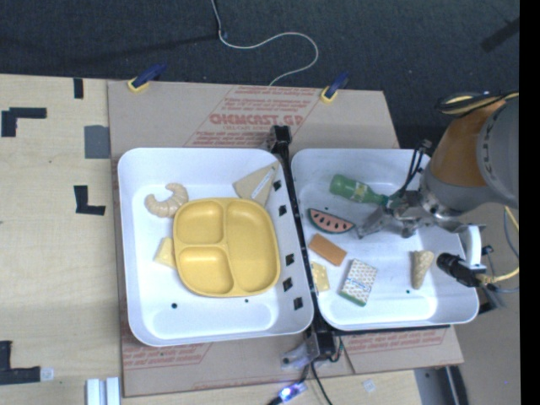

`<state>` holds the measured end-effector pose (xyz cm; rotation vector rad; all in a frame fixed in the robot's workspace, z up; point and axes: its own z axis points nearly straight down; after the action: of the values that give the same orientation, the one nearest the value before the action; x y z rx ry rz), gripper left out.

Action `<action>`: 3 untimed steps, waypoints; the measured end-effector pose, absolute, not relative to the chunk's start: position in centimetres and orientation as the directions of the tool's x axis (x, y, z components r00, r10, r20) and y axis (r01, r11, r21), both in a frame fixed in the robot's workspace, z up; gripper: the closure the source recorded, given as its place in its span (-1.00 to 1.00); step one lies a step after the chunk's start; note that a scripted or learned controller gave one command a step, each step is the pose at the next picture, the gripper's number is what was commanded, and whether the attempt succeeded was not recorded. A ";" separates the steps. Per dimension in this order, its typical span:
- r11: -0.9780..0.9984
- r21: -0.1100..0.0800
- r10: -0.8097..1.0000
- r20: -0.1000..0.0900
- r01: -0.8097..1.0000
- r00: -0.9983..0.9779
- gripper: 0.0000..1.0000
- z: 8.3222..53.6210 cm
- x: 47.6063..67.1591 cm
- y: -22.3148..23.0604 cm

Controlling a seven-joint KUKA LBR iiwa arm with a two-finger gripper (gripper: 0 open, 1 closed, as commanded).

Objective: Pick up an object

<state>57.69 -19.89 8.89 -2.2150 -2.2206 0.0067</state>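
Observation:
My gripper (pixel 371 224) hangs low over the middle of the right bin (pixel 456 310), coming in from the right below the grey arm (pixel 464 171) with its orange band. It points left, just below a green bottle (pixel 358 191) lying on its side and just right of a watermelon slice (pixel 330 220). In front of it lie an orange block (pixel 327 249), a small yellow cheese piece (pixel 319 275), a patterned box (pixel 359 281) and an ice cream cone (pixel 421 268). I see nothing held in the gripper.
The left bin (pixel 135 226) holds a yellow divided plate (pixel 226 245), a pale croissant (pixel 166 199), a tan wedge (pixel 257 184) and a yellow slice (pixel 164 251). A black divider (pixel 291 226) separates the bins. A cable (pixel 270 45) loops behind the bench.

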 end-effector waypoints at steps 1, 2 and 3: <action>0.003 -0.003 1.000 0.001 1.000 -0.003 1.00 10.2 57.8 -19.9; 0.001 0.004 1.000 -0.002 1.000 -0.001 1.00 16.4 57.7 -20.4; 0.002 0.005 1.000 -0.002 1.000 -0.002 1.00 22.7 57.5 -20.4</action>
<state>57.46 -20.41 22.71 -2.2232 -2.2268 -0.0035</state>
